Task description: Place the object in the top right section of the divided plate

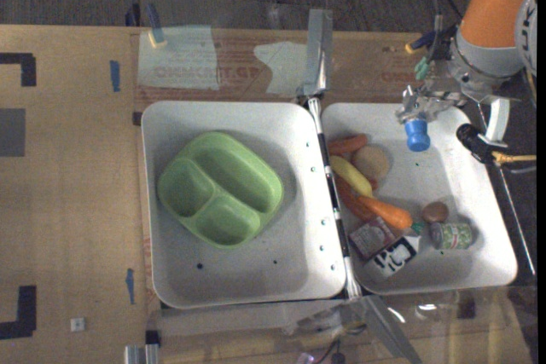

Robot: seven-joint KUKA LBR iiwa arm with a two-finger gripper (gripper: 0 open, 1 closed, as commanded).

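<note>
A small blue object point(417, 135) is seen clenched in the jaws of the gripper point(417, 117) above the right bin point(478, 264), the carry apparently under way, with transfer to the green divided plate point(220, 187) judged still required.

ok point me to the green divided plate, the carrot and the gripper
green divided plate point(256, 159), camera view, on its top right section
carrot point(388, 212), camera view, on its orange body
gripper point(417, 135), camera view, between its fingertips, on the blue piece there
</note>
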